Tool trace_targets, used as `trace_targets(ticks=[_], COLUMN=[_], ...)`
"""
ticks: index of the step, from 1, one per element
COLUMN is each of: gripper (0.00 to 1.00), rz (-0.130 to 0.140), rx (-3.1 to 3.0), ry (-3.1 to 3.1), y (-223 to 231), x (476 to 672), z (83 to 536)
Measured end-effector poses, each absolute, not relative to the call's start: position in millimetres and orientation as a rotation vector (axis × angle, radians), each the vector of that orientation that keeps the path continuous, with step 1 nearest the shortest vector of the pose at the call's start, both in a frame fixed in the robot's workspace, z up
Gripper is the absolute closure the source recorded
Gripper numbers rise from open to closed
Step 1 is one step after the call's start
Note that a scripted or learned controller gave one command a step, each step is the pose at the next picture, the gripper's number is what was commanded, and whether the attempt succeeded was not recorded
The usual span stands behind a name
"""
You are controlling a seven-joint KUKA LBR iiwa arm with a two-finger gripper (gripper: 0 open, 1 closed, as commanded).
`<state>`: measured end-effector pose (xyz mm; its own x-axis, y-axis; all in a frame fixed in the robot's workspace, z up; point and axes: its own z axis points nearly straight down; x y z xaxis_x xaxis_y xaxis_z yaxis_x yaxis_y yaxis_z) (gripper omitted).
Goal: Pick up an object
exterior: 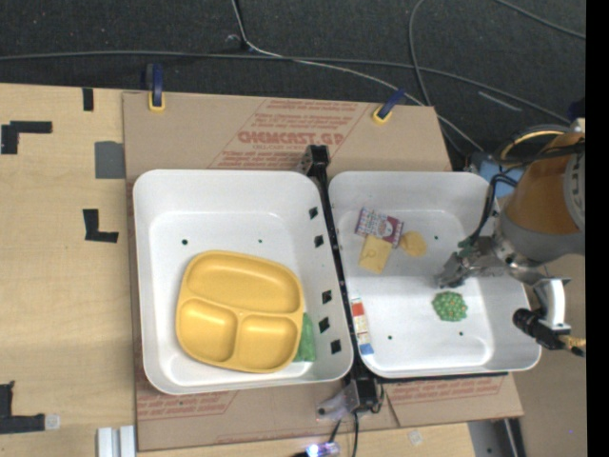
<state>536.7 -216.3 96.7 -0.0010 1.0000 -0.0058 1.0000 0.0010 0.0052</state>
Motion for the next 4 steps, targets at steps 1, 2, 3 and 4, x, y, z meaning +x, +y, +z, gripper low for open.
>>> trace_targets(ticks=[1,2,3,4], gripper=[1.0,1.0,1.0,1.0], rz=[0.002,0.003,0.003,0.001], rx=[2.218,2.216,2.216,2.219], ry=[2.221,2.221,2.22,2.222], y=[-216,-206,-208,-208], x=[532.3,537.9,548.6,549.1], z=[158,214,264,281])
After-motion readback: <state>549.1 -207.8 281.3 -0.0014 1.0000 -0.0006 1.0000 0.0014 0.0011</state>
